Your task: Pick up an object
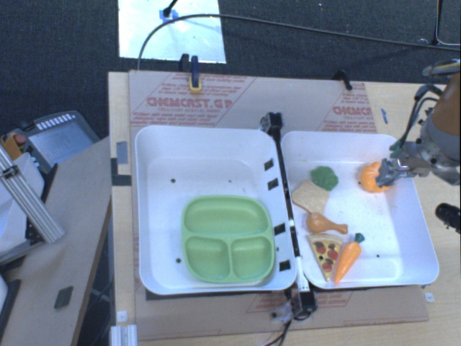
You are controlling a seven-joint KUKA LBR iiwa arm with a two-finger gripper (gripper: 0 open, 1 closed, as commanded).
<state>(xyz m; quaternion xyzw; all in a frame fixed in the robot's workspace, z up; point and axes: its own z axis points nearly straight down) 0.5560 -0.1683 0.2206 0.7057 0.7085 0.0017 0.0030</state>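
Toy carrot at front; orange fruit half hidden by jaws, grip unclear

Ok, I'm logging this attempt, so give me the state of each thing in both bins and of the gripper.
Green three-compartment plastic tray: flat in the left white bin.
Round orange toy fruit: right white bin, at the two-finger gripper; hold unclear.
Green toy broccoli: lying loose.
Tan toy bread slice: lying flat.
Toy chicken drumstick: on its side.
Toy pizza slice: flat.
Orange toy carrot: lying against the pizza.
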